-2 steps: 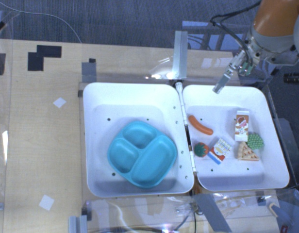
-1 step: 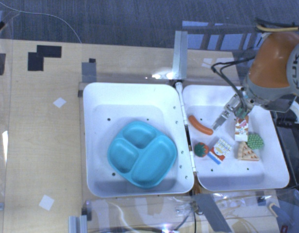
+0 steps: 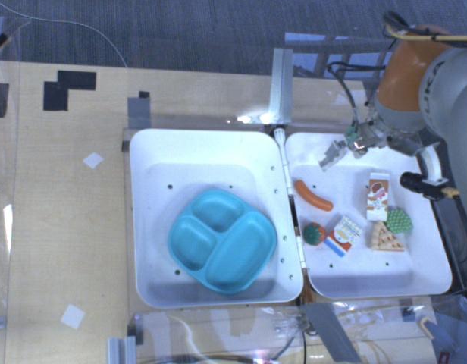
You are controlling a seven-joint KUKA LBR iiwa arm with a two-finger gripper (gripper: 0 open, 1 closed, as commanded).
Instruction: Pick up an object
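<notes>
Two white bins: right bin (image 3: 324, 275) holds toy food, and the claw (image 3: 333, 155) hovers above its back corner, fingers apart, holding nothing

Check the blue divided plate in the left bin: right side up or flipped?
Right side up. The blue divided plate shows its three hollow compartments facing the camera, lying flat on the left bin floor.

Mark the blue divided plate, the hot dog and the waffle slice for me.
blue divided plate (image 3: 189, 241), camera view, floor of its left compartment.
hot dog (image 3: 313, 195), camera view, middle of the sausage.
waffle slice (image 3: 386, 238), camera view, centre of the wedge.
</notes>
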